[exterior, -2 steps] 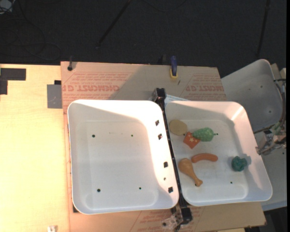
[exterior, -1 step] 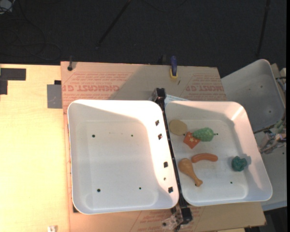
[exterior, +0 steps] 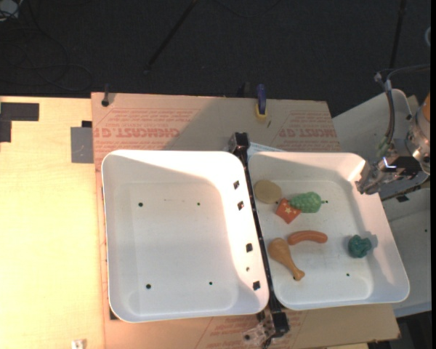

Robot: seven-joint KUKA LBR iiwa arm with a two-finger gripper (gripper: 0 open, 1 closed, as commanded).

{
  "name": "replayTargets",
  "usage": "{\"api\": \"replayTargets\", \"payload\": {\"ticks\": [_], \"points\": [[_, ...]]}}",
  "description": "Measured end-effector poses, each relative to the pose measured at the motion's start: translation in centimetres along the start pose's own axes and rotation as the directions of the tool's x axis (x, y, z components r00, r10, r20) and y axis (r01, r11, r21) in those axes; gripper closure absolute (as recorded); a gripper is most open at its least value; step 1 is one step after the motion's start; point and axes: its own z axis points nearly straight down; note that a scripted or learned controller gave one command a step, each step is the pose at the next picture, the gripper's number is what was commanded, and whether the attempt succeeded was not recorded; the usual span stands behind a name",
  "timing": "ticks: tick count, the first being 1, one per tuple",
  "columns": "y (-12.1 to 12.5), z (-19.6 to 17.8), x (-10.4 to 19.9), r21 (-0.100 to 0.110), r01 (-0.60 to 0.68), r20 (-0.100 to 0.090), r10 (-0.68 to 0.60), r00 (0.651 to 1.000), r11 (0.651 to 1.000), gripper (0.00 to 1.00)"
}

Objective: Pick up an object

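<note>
Sausage (exterior: 307, 237) in right bin (exterior: 392, 282); cardboard (exterior: 203, 126) print unreadable, inverted.

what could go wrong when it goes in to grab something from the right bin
1. The red block, the green leafy toy and the tan round piece touch one another, so a grasp there may catch two or nudge them apart.
2. The tan drumstick toy lies near the divider between bins, which may block a finger.
3. The hand sits at the right bin's rim and might clip it.
</note>
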Motion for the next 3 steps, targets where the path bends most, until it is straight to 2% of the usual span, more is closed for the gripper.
{"api": "replayTargets", "payload": {"ticks": [1,2,3], "points": [[-3.5,10.6,-6.4,0.018,-0.016,-0.001,0.016,1.000,1.000,1.00],[-6.0,-6.7,-1.4,-0.013,-0.006,0.004,0.006,1.000,1.000,1.00],[-0.8,2.9,1.4,0.013,-0.006,-0.002,0.006,1.000,1.000,1.00]]}}
